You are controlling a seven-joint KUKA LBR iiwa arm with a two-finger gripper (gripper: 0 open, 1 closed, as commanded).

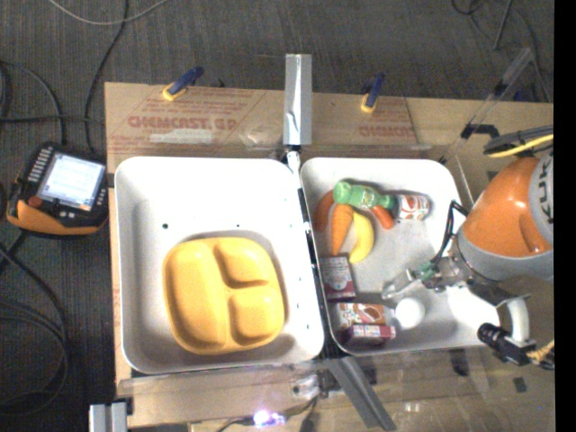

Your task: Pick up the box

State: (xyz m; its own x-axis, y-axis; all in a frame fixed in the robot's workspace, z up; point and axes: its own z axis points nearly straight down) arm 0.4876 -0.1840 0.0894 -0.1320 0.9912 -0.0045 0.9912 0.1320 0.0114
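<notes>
The box (363, 322) lies flat in the right bin (450, 180), in its near left corner, pressed close to the front wall and to the wall between the two bins. The gripper (402, 288) hangs just to the right of it and a little further back, pointing left from the grey and orange arm (504, 223). I cannot tell how far the jaws are open, and nothing is seen between them.

A second small box (338, 275), dark red, lies just behind the first one, along the same dividing wall. A white ball (409, 313) sits right beside the box on its right side, under the gripper. So the box is hemmed in on all sides; the free floor is only to the right, beyond the ball.

Further back in this bin are a carrot (337, 226), a banana (363, 237), a green bottle (363, 195) and a red can (412, 207), grouped together. The left bin (144, 187) holds a yellow divided tray (225, 292).
</notes>
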